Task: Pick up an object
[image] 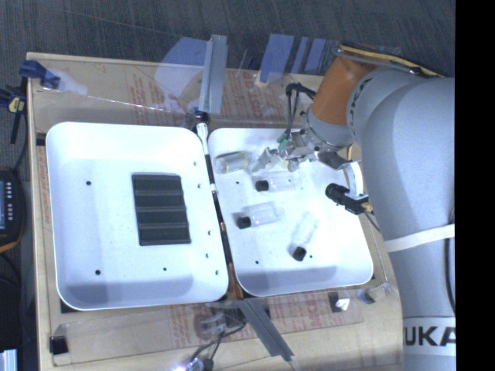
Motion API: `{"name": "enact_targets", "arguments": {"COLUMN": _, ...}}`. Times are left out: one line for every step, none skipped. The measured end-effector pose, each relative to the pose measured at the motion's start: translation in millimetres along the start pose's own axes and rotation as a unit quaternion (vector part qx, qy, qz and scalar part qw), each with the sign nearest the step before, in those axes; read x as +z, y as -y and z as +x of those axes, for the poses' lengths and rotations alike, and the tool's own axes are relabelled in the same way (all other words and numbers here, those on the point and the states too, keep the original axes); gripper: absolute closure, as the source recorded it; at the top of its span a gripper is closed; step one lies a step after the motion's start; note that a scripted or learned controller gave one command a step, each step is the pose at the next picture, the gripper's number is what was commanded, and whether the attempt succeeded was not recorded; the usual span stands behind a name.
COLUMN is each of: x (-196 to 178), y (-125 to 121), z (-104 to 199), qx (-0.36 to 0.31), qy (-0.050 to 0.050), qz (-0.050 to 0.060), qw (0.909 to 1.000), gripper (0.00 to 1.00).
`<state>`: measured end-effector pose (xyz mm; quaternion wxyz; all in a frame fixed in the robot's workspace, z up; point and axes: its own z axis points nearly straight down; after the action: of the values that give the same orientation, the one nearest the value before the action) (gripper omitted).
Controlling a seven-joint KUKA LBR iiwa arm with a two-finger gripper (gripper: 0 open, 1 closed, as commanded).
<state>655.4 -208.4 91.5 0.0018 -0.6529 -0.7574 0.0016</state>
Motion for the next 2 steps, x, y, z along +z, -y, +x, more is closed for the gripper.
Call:
{"name": "enact_targets", "arguments": {"x": -2, "y": -5, "z": 51, "qx": -0.012, "qy": 0.008, "qz": 0.003, "qw": 0.9999, "gripper": 0.0}}
{"name": "enact_targets", "arguments": {"x": -2, "y": -14, "z": 97, "qx": -0.027, "qy": 0.01, "qz": 0.0, "qw": 0.9996, "gripper": 0.0}}
